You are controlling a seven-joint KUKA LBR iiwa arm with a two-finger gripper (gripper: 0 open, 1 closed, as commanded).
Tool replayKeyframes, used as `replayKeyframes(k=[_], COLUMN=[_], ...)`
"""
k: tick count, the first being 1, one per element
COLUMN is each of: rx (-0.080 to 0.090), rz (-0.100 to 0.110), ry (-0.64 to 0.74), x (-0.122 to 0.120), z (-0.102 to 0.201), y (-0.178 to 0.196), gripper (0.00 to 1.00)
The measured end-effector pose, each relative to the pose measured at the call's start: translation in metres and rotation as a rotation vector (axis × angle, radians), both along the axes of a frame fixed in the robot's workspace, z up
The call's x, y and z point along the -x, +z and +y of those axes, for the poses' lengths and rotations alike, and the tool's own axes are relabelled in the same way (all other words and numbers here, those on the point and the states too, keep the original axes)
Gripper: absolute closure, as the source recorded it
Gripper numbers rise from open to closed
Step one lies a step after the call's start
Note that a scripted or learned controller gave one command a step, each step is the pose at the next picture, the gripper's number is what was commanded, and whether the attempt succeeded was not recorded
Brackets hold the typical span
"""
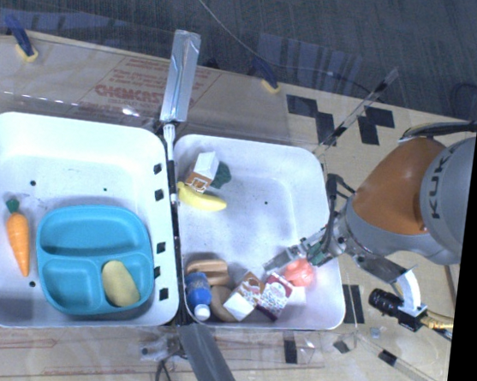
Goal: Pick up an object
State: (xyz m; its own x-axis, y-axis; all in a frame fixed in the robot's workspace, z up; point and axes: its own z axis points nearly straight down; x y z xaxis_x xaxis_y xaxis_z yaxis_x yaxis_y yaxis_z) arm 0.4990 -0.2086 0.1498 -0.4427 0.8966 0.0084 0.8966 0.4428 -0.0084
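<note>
My gripper (298, 255) reaches into the right bin (268, 159) from the right, low over its front right part. A small round red-orange fruit (301, 274) lies right below the gripper tip, touching or nearly touching it. Beside the fruit are a red-and-white carton (276, 295) and a brown-and-white carton (242, 300). Further left sit a blue bottle (197, 292) and a brown bun (208, 270). A yellow banana (200, 198) and a small green-and-white carton (204, 169) rest near the bin's back left.
The left bin (73, 135) holds an orange carrot (18, 238) and a blue divided plate (85, 244) with a yellow potato-like item (120, 284). A metal clamp (180, 75) stands at the back where the bins meet. The arm's orange band (398, 188) looms over the right rim.
</note>
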Motion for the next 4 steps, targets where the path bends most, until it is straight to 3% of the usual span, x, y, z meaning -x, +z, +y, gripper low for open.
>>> replayKeyframes(k=[1, 2, 3, 4], rx=[0.006, 0.006, 0.001, 0.004], rz=[-0.021, -0.013, 0.003, -0.008], ry=[-0.17, -0.136, -0.116, -0.116], x=[0.02, 0.022, -0.04, -0.043], z=[0.042, 0.012, 0.043, 0.042], y=[0.164, 0.158, -0.006, 0.0], gripper=[0.0, 0.0, 0.0, 0.0])
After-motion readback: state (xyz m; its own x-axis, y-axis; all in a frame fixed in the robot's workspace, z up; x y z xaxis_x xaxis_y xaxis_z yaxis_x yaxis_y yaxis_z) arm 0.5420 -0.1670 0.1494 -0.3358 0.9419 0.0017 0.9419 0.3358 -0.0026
